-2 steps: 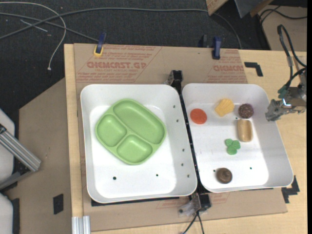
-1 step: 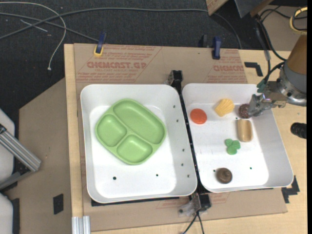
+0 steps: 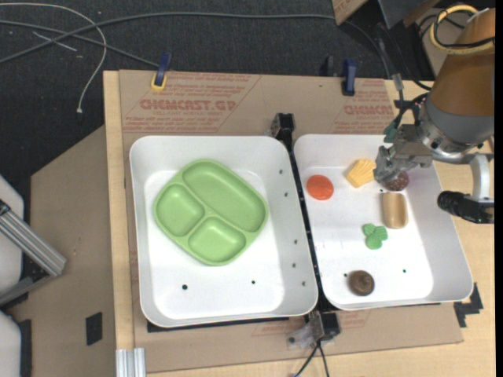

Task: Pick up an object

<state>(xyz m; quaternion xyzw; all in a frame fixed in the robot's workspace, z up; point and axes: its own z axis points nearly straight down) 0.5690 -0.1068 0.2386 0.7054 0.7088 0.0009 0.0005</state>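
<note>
My arm is a thick rounded column, with a broad orange band above and a smooth grey collar beneath it at the wrist. Thin dark cables loop over my left-facing flank, and a yellow cable curls near my top. Below the collar sits a pale grey mount, and under that my gripper, a small boxy cluster of dull metal with dark edges and hard little corners.

- Brown cardboard-covered worktop, clamped at its far edge.
- Shallow white right bin on it, beneath the gripper.
- Shallow white left bin touching it, farther from the gripper.
</note>
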